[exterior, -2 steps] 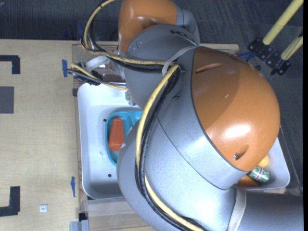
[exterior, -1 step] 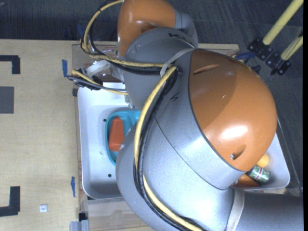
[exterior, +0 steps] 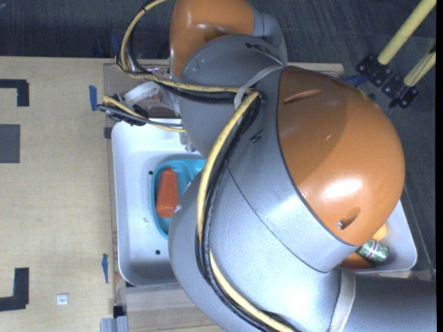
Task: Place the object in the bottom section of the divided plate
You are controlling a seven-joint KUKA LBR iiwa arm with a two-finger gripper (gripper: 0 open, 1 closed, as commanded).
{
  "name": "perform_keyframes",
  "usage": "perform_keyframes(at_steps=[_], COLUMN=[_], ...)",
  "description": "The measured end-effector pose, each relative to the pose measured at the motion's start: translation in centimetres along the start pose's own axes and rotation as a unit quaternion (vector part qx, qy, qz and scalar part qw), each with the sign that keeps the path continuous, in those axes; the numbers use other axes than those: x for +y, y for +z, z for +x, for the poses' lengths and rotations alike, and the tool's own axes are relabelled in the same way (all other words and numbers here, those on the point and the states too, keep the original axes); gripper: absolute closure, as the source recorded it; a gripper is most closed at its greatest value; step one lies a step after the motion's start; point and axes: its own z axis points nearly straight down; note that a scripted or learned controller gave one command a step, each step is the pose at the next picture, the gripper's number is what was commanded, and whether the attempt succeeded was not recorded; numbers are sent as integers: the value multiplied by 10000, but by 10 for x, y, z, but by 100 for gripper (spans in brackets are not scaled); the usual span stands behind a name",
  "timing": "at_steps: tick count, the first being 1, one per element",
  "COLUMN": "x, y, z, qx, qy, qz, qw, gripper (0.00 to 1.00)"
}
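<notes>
Judging blind is the risk: the arm (exterior: 297,206) hides most of the blue divided plate (exterior: 181,171), where an orange carrot-like object (exterior: 167,191) lies, and I cannot tell the claw's state.

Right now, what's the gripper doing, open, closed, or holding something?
Gripper: cannot be told; the grey and orange arm covers most of the white bin, where an orange object lies on the blue divided plate.
</notes>
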Motion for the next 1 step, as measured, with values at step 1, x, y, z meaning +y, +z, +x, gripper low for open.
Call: perform_keyframes(at_steps=[1], x=[0], y=[3], z=[0], qx=[-2], qy=[92], qz=[1], qw=[10000], gripper=[100])
